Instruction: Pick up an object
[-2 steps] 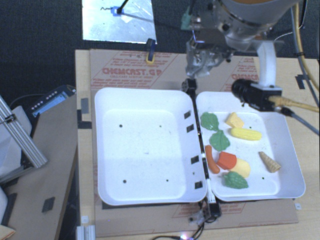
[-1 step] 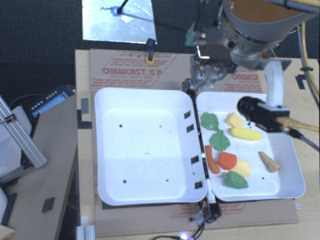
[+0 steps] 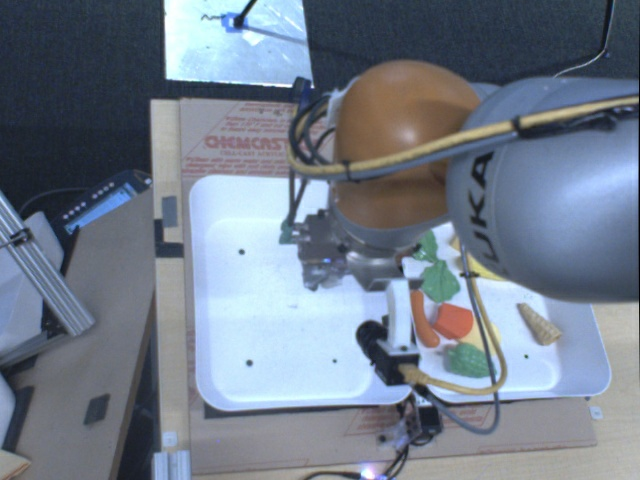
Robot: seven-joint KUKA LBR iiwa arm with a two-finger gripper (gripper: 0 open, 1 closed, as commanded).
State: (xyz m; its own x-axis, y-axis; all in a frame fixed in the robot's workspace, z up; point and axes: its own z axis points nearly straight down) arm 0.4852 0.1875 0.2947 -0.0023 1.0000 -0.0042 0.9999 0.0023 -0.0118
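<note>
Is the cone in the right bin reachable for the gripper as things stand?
Probably yes. The cone lies alone, apart from the orange block, nothing over it; the gripper hangs over the left bin and must shift across.

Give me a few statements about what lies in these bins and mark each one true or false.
1. The arm crosses above the right bin toward the left bin. True.
2. The cone lies in the right bin. True.
3. The orange block lies in the left bin. False: it lies in the right bin, beside the carrot.
4. The cone touches the orange block. False: bare bin floor shows between them.
</note>
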